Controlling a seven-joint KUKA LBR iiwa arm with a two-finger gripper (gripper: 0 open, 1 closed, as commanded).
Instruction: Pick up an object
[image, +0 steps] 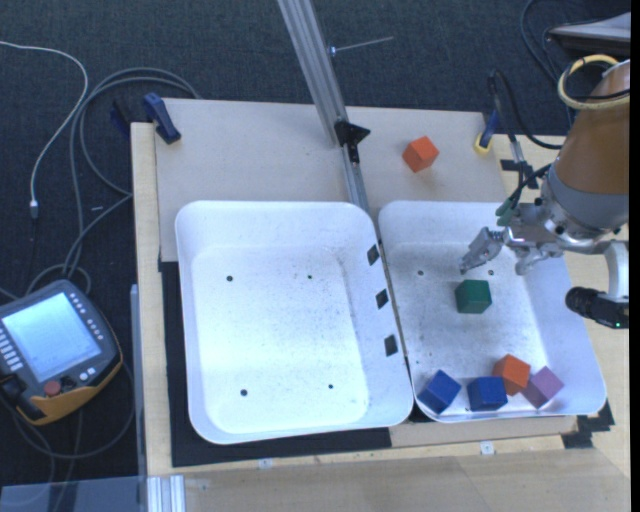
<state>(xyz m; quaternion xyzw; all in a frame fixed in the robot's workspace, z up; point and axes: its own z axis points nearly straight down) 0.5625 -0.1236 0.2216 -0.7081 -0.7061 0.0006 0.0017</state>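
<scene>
A green cube (473, 296) lies in the middle of the right bin (430, 225). Along that bin's near edge sit two blue cubes (438, 390) (487, 393), an orange cube (512, 372) and a purple cube (545, 385). My gripper (505, 253) hangs just above and slightly right of the green cube, its two fingers spread apart with nothing between them. The grey arm with its orange band (600, 110) comes in from the right.
The left bin (200, 225) lies beside the right one, with black clips along the shared wall. A second orange cube (421, 153) rests on the bench behind the bins. A metal pole (320, 75) slants up from the bench's back.
</scene>
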